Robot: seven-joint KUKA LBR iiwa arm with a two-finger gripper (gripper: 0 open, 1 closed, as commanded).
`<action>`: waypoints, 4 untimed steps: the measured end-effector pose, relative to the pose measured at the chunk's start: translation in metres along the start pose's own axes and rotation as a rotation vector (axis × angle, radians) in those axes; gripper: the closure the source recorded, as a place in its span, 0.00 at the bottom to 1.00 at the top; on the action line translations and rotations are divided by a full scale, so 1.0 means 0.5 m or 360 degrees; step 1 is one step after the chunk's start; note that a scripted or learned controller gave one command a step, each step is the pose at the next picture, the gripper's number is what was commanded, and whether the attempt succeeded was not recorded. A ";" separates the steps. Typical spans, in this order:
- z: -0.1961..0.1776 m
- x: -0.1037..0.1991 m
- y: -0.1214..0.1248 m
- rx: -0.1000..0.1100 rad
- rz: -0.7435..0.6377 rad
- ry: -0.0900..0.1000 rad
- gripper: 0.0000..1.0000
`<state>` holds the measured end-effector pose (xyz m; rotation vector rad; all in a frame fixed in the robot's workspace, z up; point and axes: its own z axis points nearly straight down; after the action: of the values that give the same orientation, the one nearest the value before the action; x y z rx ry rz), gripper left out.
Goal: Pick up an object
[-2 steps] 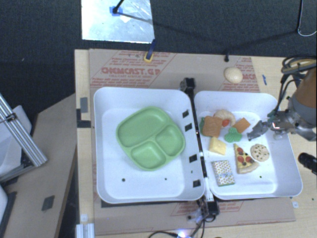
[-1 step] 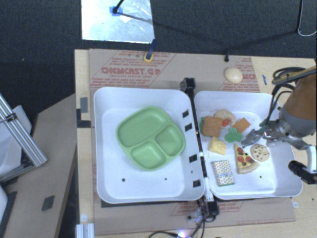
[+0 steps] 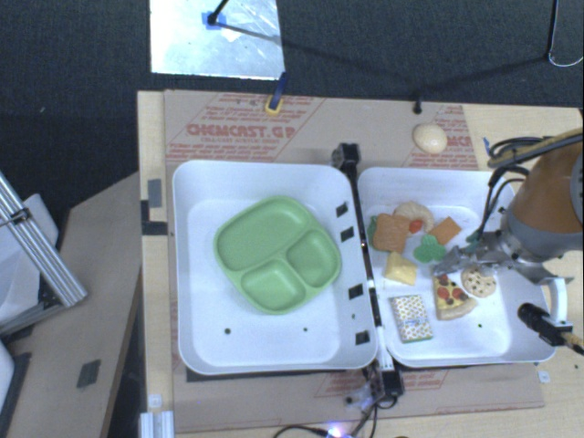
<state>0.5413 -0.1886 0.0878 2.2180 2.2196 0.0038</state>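
- Reaching in from the right, gripper (image 3: 459,261) low over the right bin (image 3: 493,359), poised among the toy foods. Picking which one, though?
- Probably the pizza slice (image 3: 451,297). Sits just below the gripper, near the middle of that bin, touching or nearly touching the cookie (image 3: 479,284) at its upper right.
- Grasping anything yet?
- Cannot tell whether clenched or released; too blurred and grey against the white. Nothing visibly held, so counting as not yet picked.
- Why hang there rather than over the left bin (image 3: 196,336)?
- Holds just a green divided plate (image 3: 278,254), broad and flat, hard to pinch. Makes sense to work the crowded side, with small pieces close together.
- Describe the slice.
- Wedge-shaped, tan crust along the lower edge, red topping with darker spots, lying flat on the bin floor. Looks thin, so likely needs a grip across the edges.
- Neighbours in the way?
- A green piece (image 3: 426,250) just left of the gripper, yellow wedge (image 3: 400,268) further left. Could be nudged on the way down.
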 end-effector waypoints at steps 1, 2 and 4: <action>-0.030 -0.004 0.009 -0.0029 0.0000 -0.0014 1.00; -0.156 -0.016 0.020 -0.0005 -0.0005 -0.0003 1.00; -0.287 0.075 0.076 0.0000 -0.0015 0.0002 1.00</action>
<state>0.5786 -0.1512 0.2317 2.2085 2.2308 0.0053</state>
